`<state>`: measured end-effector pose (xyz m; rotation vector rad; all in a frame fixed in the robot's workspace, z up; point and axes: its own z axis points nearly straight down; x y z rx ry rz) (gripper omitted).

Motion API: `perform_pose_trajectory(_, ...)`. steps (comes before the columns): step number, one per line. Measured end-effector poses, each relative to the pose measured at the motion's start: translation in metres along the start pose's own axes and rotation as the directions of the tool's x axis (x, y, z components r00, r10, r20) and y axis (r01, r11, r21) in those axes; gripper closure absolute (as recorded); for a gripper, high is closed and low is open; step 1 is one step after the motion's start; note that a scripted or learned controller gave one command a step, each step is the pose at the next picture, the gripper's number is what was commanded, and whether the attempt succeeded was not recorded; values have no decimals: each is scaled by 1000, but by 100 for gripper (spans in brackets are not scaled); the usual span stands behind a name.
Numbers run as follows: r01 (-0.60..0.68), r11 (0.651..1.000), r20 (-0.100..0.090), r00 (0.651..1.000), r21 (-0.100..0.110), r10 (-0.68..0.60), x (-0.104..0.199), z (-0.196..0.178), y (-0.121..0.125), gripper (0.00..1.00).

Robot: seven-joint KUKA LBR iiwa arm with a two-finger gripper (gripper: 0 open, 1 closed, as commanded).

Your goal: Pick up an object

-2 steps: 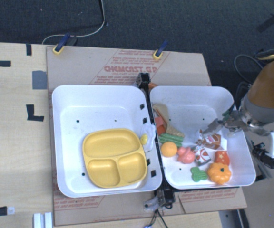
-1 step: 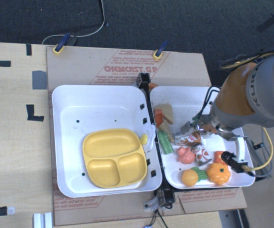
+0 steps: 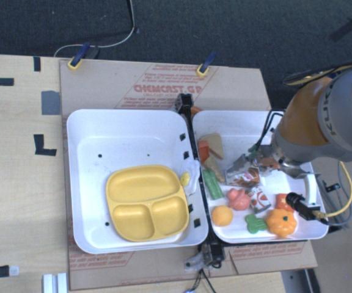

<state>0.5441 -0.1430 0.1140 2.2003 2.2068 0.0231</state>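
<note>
Landmark: the yellow divided plate (image 3: 146, 201), lying in the left bin (image 3: 90, 133).

Nearest the camera, in the right bin (image 3: 237, 122) beside the plate: an orange ball (image 3: 222, 215), a green toy (image 3: 255, 223) and an orange pumpkin (image 3: 282, 222), each farther from the plate in that order. Beyond these sit a pink toy (image 3: 239, 199) and a long green piece (image 3: 211, 184) close to the plate's right edge. A brown block (image 3: 211, 148) lies farther up.

The gripper (image 3: 244, 163) hangs low over a red-and-white wrapper (image 3: 247, 177), right of the plate. Jaw state: cannot tell. No object is visibly held.
</note>
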Motion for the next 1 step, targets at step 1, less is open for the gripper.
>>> perform_pose_trajectory(1,6,1000,-9,1000,23,-6,76,-74,27,100)
